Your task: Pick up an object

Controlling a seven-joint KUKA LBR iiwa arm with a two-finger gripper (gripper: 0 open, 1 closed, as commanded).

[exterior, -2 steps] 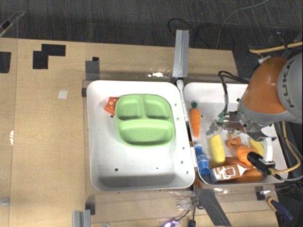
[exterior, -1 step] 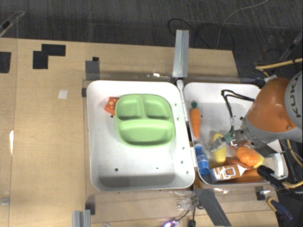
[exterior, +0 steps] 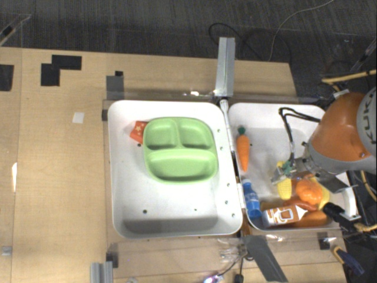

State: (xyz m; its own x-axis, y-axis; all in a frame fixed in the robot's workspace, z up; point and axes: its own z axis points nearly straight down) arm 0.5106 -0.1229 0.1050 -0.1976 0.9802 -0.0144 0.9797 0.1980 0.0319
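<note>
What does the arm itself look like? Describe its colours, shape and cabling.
The arm is a bulky rounded body, grey with a broad glossy orange band. Black cables loop beside it over the right bin. The end effector is small, dark, with greenish parts.

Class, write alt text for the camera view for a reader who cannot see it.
A grey and orange robot arm reaches into the right bin, over a toy carrot, corn cob, orange and bottles. The left bin holds a green divided tray.
</note>
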